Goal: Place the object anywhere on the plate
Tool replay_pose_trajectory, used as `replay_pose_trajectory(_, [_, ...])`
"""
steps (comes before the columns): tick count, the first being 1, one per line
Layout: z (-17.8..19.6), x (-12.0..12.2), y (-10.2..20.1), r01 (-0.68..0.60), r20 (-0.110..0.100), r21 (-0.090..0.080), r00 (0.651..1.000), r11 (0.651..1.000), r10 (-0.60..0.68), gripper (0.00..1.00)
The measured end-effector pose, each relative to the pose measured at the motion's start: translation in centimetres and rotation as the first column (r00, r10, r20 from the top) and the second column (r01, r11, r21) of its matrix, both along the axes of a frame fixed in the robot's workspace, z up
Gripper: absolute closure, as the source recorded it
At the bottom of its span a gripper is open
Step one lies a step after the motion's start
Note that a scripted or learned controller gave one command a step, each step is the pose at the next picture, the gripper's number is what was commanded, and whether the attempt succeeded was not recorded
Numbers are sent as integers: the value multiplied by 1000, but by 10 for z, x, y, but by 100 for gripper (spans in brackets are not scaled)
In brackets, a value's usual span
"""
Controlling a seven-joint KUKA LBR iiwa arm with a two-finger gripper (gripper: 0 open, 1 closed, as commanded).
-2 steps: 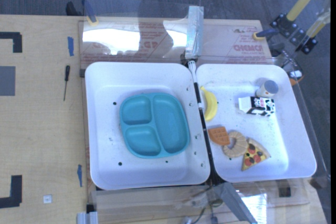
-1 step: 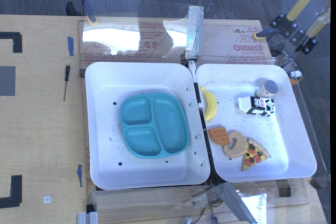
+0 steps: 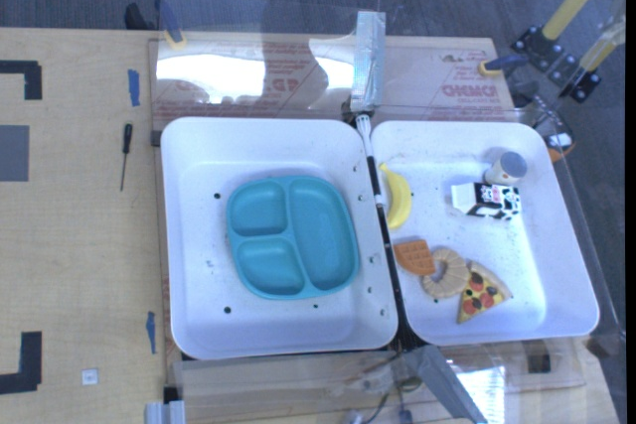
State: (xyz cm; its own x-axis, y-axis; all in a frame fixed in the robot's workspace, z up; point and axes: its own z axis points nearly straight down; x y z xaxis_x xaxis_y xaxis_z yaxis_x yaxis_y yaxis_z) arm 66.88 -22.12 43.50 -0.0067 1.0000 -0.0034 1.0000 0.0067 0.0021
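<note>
The teal plate (image 3: 293,235) lies in the left bin (image 3: 189,154). Right of it, the other bin (image 3: 566,298) holds a banana (image 3: 397,197), waffle (image 3: 413,257), pizza slice (image 3: 480,291), cow-spotted carton (image 3: 487,199) and cup (image 3: 509,164). Behind the plate, the red print on the board (image 3: 298,74) is too blurred to read.

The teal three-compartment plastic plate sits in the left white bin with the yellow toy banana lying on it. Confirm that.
Not quite: the teal three-compartment plastic plate sits in the left white bin, but the yellow toy banana lies in the right white bin, as the camera view shows.
</note>
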Motion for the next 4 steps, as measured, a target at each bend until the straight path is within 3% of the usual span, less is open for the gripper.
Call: replay_pose_trajectory(4, [0, 0, 0, 0, 0, 0, 1000, 1000, 0, 100])
